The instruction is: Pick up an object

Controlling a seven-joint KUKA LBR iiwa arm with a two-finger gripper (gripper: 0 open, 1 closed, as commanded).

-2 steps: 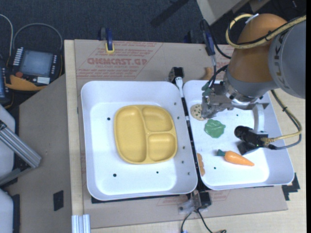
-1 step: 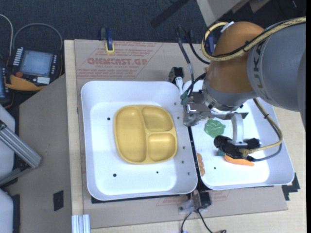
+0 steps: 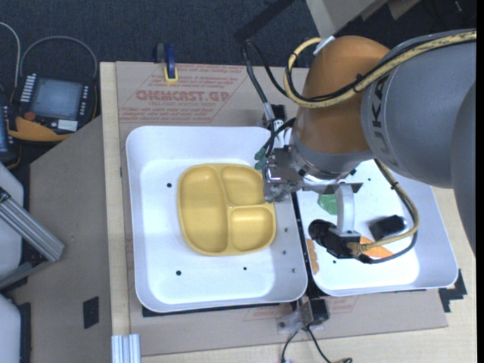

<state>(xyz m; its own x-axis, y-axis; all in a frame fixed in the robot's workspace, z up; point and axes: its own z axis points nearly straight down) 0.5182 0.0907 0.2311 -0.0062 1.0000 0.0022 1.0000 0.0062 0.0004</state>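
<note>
A yellow divided plate (image 3: 223, 206) lies in the middle of the left bin (image 3: 151, 165). My gripper (image 3: 272, 180) hangs low at the plate's right rim, close to the wall between the two bins, under the grey arm and its orange band (image 3: 340, 74). Whether it touches the plate I cannot tell. In the right bin (image 3: 431, 255) a green thing (image 3: 330, 201) peeks out from under the wrist. A small black object (image 3: 386, 224) and an orange thing (image 3: 376, 252) lie further right, apart from the gripper.
The arm covers most of the right bin's back half. A brown cardboard sheet (image 3: 189, 89) lies behind the bins. A handheld control pendant (image 3: 53, 100) sits off the bench at the far left.
</note>
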